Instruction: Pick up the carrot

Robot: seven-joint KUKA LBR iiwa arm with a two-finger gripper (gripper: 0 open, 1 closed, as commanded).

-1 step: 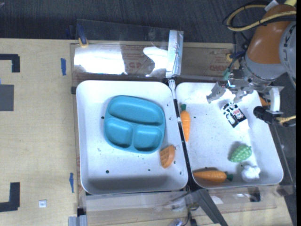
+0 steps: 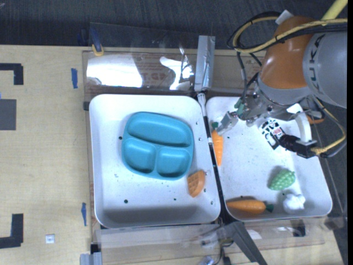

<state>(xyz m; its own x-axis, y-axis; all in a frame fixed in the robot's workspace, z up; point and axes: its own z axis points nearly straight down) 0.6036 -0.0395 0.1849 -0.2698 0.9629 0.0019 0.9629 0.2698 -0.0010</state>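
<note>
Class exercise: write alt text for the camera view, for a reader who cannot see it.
The gripper hovers over the upper end of a carrot lying along the right bin's left wall. A second carrot, a green toy and a white toy lie near its front; the left bin holds a blue divided tray.

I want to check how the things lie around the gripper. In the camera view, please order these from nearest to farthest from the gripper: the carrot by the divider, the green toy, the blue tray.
Measured from the gripper:
1. Carrot by the divider, just below it, at the right bin's left edge.
2. Green toy, right bin, lower right.
3. Blue tray, left bin, in the middle.
</note>
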